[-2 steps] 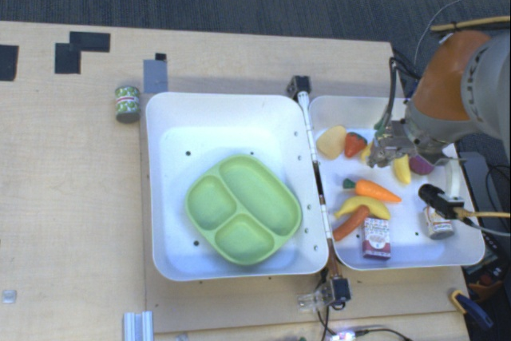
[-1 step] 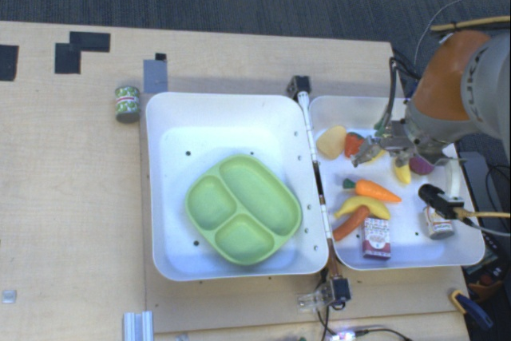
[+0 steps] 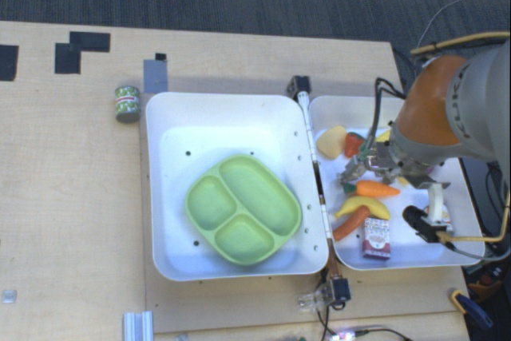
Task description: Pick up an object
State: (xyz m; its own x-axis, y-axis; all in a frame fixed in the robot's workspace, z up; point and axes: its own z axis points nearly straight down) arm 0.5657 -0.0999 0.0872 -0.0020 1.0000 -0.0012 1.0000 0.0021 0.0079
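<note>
pale wood bench [image 3: 72, 196]: carries everything; the right bin is my landmark from here on.
left bin [image 3: 160, 172]: white, touching the right bin's left wall, holding a green divided plate [image 3: 243, 209].
right bin [image 3: 471, 239]: white, crowded with toy food along its left half.
arm [image 3: 459, 104]: grey with an orange band, leaning over the right bin from its far right corner.
gripper [image 3: 369, 164]: low inside the right bin, just above the orange carrot [image 3: 377, 189]; whether the pincer is wide or narrow i cannot tell.
nearby pieces: yellow banana [image 3: 366, 208] and a small red carton [image 3: 377, 238] toward the bin's near wall, a pale yellow lump [image 3: 330, 142] at its far left.
step: looks like the descent onto a pick, nothing lifted yet.
next move: probably settling on the carrot and closing without nudging the neighbours.
</note>
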